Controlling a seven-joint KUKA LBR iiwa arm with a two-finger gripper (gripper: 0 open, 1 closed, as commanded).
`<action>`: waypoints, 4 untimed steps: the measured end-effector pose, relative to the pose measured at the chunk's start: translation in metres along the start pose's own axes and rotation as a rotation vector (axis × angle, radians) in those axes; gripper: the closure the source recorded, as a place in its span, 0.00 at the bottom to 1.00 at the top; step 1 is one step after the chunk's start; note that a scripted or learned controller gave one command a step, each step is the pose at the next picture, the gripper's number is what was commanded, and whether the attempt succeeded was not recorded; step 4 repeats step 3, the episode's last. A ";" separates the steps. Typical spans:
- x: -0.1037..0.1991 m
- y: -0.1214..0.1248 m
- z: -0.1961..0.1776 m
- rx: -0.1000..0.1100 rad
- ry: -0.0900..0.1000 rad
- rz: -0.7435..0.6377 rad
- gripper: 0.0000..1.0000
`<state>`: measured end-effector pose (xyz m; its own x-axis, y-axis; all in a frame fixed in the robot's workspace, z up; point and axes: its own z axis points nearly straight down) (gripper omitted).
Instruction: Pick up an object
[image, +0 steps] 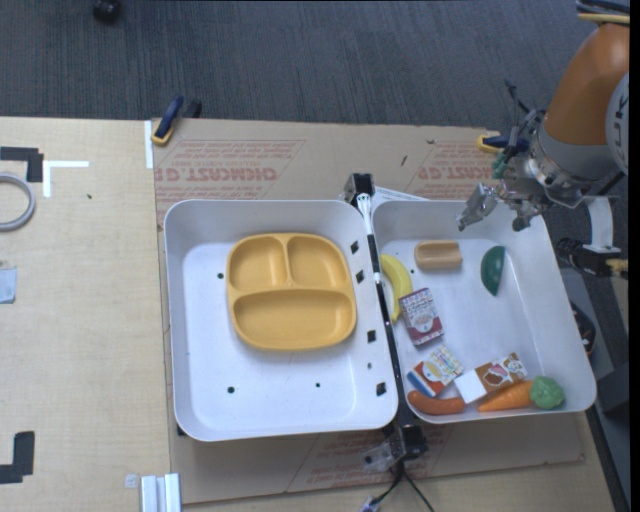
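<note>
White bins sit side by side on my bench. The left bin (190, 330) has just a yellow divided plate (291, 290) in it. The right bin (545, 300) holds all the small stuff: a banana (396, 284) against the left wall, a tan block (438, 256) near the top, a green leaf-shaped thing (493, 270) to its right, and a red-and-white packet (422, 316) just beside the banana. Down at the near edge there's a cluster (kind of jumbled): a sausage (436, 405), a couple of small cartons (452, 372), a carrot (503, 397) and a green lump (547, 392) touching the carrot's end. My gripper (497, 207) hangs over the top right corner of the right bin, fingers spread apart with nothing between them, well apart from the cluster, nearest the tan block and the leaf thing.
</note>
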<state>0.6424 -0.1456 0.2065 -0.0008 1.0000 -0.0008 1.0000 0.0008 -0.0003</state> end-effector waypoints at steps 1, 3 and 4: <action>-0.053 -0.020 0.114 0.000 0.000 -0.136 0.00; 0.025 -0.014 -0.009 -0.002 -0.001 -0.192 1.00; 0.025 -0.014 -0.009 -0.002 -0.001 -0.192 1.00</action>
